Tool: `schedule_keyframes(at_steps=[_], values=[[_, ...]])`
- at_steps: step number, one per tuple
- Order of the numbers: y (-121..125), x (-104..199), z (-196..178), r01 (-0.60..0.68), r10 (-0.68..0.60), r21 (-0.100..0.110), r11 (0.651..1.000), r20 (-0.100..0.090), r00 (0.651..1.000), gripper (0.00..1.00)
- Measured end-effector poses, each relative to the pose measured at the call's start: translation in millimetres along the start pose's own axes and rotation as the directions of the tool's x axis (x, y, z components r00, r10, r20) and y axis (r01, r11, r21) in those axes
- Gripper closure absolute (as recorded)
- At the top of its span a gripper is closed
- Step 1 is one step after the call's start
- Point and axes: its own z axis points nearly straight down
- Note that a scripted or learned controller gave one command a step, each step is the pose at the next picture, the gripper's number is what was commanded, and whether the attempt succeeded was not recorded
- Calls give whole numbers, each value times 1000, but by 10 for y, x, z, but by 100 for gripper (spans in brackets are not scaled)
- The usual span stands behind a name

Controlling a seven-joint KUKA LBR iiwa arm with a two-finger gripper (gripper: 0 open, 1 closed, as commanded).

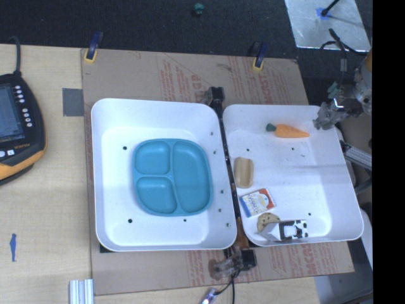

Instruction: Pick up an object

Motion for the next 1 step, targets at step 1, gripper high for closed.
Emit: schedule_keyframes(at_steps=[1], values=[[-1,6,6,1,-1,2,1000,-1,1000,0]])
